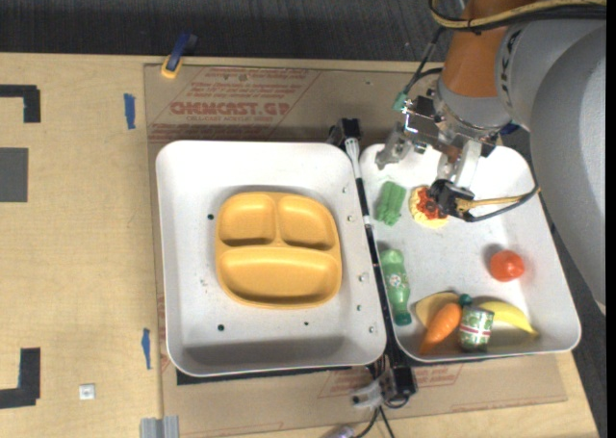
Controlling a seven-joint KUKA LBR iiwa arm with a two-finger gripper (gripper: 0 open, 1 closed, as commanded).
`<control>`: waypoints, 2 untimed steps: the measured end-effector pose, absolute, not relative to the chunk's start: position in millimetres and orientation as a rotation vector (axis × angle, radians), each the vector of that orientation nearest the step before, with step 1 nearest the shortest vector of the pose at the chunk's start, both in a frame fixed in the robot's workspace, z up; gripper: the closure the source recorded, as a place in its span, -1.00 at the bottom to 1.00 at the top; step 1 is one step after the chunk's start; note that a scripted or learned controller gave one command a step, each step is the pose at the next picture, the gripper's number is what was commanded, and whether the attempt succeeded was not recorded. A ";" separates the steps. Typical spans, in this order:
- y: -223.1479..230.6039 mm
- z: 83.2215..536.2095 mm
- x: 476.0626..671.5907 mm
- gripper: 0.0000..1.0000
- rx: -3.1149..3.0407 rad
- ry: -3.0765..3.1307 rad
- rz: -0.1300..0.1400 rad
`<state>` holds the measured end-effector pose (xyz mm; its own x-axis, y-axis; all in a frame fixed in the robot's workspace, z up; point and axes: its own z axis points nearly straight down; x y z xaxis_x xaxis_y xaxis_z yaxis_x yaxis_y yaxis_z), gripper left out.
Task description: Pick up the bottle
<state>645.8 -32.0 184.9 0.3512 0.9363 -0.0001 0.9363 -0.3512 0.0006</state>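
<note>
One bottle hugs the right bin's left wall.

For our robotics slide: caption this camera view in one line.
Arm's gripper hovers over the right bin, bottle lying by its left wall; yellow tray in left bin.

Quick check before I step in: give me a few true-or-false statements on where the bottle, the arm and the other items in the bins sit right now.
1. The green bottle lies in the right bin, along its left wall. True.
2. The gripper is over the left bin. False: it is over the right bin's far end.
3. The yellow tray sits in the left bin. True.
4. The carrot lies on the tray. False: it lies beside the banana.
</note>
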 end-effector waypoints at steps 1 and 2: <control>-98.8 86.0 606.5 -1.00 2.704 1.598 0.001; -52.9 184.8 622.0 -1.00 2.977 1.004 -0.001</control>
